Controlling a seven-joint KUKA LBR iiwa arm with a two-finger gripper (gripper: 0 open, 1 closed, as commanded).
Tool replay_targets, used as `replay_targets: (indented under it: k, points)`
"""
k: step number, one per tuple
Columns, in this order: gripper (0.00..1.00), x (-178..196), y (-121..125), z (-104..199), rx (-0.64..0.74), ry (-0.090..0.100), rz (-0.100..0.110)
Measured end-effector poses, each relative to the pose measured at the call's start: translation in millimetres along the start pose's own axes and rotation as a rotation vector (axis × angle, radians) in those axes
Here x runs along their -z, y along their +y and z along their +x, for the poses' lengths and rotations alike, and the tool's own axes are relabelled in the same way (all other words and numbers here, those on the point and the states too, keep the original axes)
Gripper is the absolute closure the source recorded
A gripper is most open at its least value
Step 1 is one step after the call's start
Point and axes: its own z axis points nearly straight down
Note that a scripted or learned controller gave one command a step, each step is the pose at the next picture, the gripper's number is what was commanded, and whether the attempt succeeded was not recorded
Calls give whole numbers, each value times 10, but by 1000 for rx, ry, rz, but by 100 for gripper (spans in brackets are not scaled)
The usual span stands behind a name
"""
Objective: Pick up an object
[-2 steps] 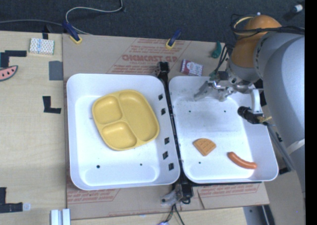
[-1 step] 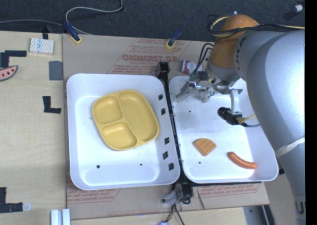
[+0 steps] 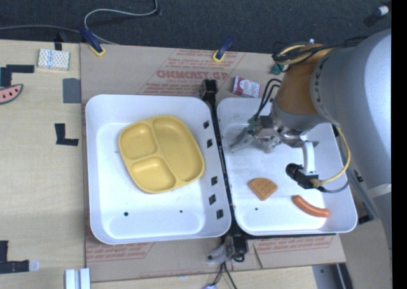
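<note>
While the gripper (image 3: 245,139) hangs low over the right bin (image 3: 343,221), its two fingers look slightly spread and nothing sits between them, so it grips nothing. It is at the bin's upper-left part, close to the wall shared with the left bin (image 3: 102,218). The arm (image 3: 305,87) with its orange band reaches in over the bin's far-right side.

Candidate objects, both in the right bin: a tan waffle-like piece (image 3: 262,188) nearer the front edge, below the gripper and apart from it; a toy sausage (image 3: 310,206) at the front-right corner, farther off. A yellow divided plate (image 3: 161,152) lies in the left bin.

Step judged: approach, no grasp made. Next move likely needs the gripper shifted toward the bin's front, centred over the waffle piece, then lowered and closed. The piece is flat, so the fingers may slip.
</note>
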Motion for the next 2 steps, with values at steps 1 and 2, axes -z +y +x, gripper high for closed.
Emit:
replay_targets:
  k: [1,2]
  points:
    - [0,-6,430,-19,1,1,-1]
    - [0,1,-10,-42,0,0,-1]
